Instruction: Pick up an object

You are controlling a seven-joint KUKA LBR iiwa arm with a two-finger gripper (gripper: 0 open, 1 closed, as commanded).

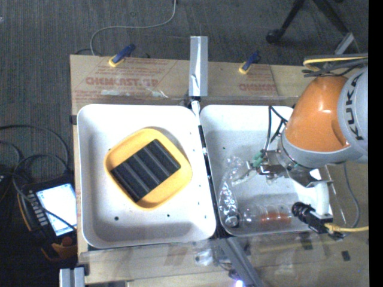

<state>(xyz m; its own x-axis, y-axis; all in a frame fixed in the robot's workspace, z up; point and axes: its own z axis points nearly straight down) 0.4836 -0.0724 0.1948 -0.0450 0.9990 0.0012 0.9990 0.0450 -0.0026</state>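
Note:
A yellow pad with a black ribbed top point(149, 166) lies in the middle of the left bin point(96, 124). In the right bin point(239, 124), a crumpled clear plastic piece point(235, 170) sits left of centre. A clear bottle with reddish contents point(267, 216) lies along the front wall, and a clear knobbly item point(227, 200) lies by the left wall. My gripper point(264, 165) hangs over the middle of the right bin, just right of the crumpled plastic, mostly hidden under the orange band point(317, 115) of the arm.
A metal post point(198, 64) stands behind the seam between the bins. Two blue clamps point(121, 54) point(251, 59) hold the cardboard at the back. A black cable plug point(306, 214) hangs over the right bin's front right corner. A lit tablet point(54, 205) lies left of the bench.

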